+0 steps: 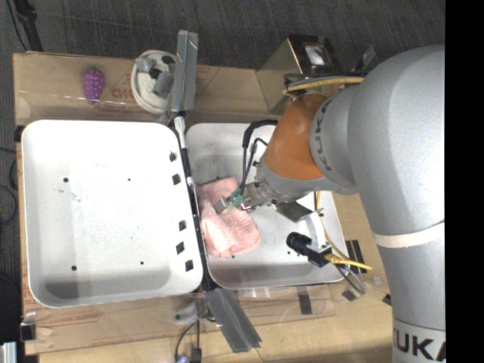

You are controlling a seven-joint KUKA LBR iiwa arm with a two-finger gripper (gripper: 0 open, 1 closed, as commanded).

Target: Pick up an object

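A pink, soft-looking lump [227,221] lies in the right bin [219,146], against its left wall. My gripper [231,201] is down on the lump's upper middle, with the grey arm and its orange band reaching in from the right. The fingertips sit low against the pink surface.
The left bin [98,210] stands beside the right one, with a divider wall [189,203] between them. On the cardboard behind the bins lie a purple grape-like toy [93,84] and a white roll [153,80]. A brown box [302,59] stands at the back.
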